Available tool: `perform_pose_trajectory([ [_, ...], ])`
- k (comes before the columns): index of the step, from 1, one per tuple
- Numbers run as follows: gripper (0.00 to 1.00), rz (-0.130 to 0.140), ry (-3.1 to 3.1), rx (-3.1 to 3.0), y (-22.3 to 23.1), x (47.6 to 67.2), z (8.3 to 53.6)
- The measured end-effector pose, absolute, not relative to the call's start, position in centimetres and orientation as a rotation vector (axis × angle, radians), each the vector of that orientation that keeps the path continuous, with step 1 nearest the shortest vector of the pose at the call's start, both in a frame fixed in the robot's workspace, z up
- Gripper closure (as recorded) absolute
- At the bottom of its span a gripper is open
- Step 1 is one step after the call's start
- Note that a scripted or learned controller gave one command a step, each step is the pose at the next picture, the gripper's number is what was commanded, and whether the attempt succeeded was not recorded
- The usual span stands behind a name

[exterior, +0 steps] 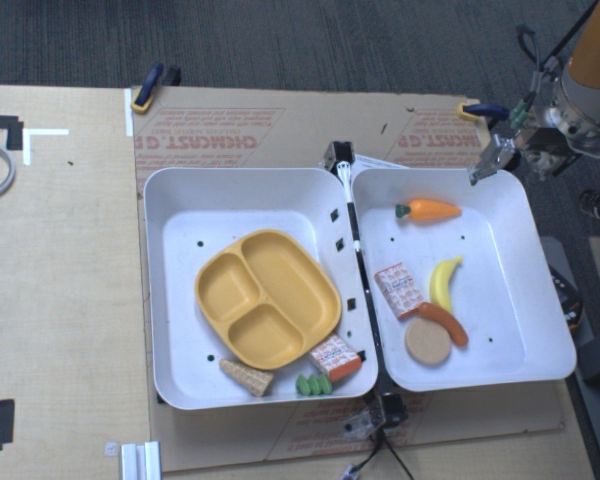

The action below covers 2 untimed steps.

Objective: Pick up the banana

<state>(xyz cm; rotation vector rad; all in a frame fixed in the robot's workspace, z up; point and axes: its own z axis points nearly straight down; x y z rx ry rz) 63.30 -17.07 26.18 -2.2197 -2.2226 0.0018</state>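
A: Below and to the left of the fingers (488, 160), well apart from them, the banana (442, 281) lies in the right bin (540, 268), just beside a sausage (443, 322).

B: Likely a light, stiff, smooth toy; I'd take it across the middle of its curve.

A: Fingers apart or together?

B: I cannot tell; they're small and dark over the bin's far corner.

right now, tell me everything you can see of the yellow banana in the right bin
The small yellow curved plastic-looking banana lies flat on the floor of the right white bin, near its middle, running roughly top to bottom with its upper tip bent right. Its lower end meets the reddish-orange sausage. The pink wrapped packet lies just to its left.
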Motion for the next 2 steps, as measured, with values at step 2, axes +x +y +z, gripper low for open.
perform_pose_trajectory([
  [2,0.0,0.001,-2.318,-2.12,-13.5,57.7,9.2],
])
